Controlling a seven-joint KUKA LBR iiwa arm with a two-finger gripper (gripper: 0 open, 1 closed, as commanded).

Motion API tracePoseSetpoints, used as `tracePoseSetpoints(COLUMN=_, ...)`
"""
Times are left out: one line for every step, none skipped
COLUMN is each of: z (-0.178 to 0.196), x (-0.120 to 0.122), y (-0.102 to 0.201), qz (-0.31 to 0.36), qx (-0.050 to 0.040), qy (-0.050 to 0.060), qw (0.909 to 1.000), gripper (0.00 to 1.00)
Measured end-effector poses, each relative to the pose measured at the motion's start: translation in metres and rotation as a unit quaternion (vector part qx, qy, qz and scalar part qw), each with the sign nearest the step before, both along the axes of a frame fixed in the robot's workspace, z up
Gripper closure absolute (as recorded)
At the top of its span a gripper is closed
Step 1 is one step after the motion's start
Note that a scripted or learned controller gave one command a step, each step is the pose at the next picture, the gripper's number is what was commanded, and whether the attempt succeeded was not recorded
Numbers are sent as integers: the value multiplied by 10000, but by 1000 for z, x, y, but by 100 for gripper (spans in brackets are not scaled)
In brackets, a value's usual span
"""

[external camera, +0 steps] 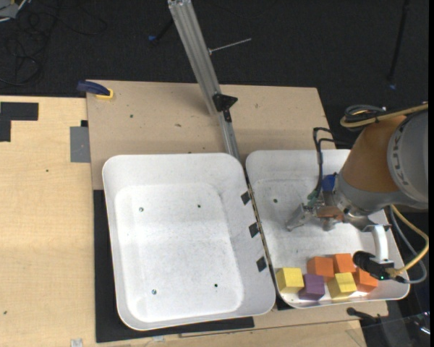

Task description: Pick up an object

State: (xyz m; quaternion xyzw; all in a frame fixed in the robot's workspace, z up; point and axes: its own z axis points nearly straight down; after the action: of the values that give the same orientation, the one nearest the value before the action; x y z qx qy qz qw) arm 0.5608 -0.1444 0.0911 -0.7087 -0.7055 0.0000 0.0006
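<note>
- Since the task names no particular object, we list the candidates first: a cluster of small blocks at the near edge of the right bin (275, 172), all resting on the bin floor.
- In the cluster: a yellow block (290, 277) at its left end, a purple block (314, 285) just beside it, a second yellow block (341, 285) next along, and behind these an orange block (320, 266) touching another orange block (343, 262). A further orange piece (367, 280) lies at the right end, partly hidden by cabling.
- End effector (298, 222): hanging over the bare middle of the right bin, apart from the cluster, its thin metal fingers pointing toward the bin divider. We see nothing between them; whether they are spread or pressed together we cannot tell at this size.
- Arm (380, 168): grey and orange, reaching in from the right above the right bin.
- Left bin (130, 172): white and shallow, sharing a divider with the right bin.
- Table (166, 114): carries both bins, with a slanted metal rail (200, 56) rising behind them.
- Progress, in our judgement: no block is lifted or gripped, so the approach to a chosen block, the grasp and the lift are all yet to do.
</note>
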Motion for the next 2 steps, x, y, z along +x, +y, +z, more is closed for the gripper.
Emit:
tracePoseSetpoints(z=11, x=0, y=-1, qz=-42, qx=6, qy=2, qw=10000, gripper=100)
tracePoseSetpoints(z=55, x=-6, y=-4, qz=-42, qx=-5, qy=-9, qw=10000, gripper=100)
